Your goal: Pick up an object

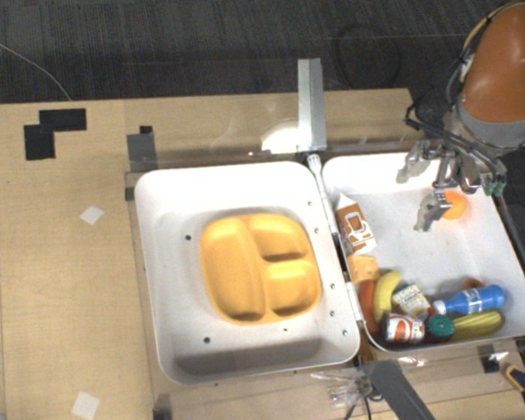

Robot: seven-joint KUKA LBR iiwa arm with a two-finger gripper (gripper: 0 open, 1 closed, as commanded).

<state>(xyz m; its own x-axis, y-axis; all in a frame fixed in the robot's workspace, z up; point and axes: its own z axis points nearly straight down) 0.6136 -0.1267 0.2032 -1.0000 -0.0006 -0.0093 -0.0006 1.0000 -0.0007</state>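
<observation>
two shallow white bins sit side by side on the bench. the left bin (166, 260) holds a yellow divided tray (257, 266) lying flat near its middle. the right bin (496, 237) holds a cluster of small things along its near and left sides: a brown and white carton (355, 227) against the left wall, a banana (385, 292) below it, a red and white can (404, 328), a green ball (440, 328), a blue and white bottle (470, 302) lying on its side, and a yellow-green pickle-like item (477, 324) at the near wall. the arm reaches in from the right, and its gripper (438, 195) hangs over the far right part of the right bin. the fingers point down and stand slightly apart, with a small orange object (455, 205) just beside them; it cannot be told whether they pinch it or merely touch it.
</observation>
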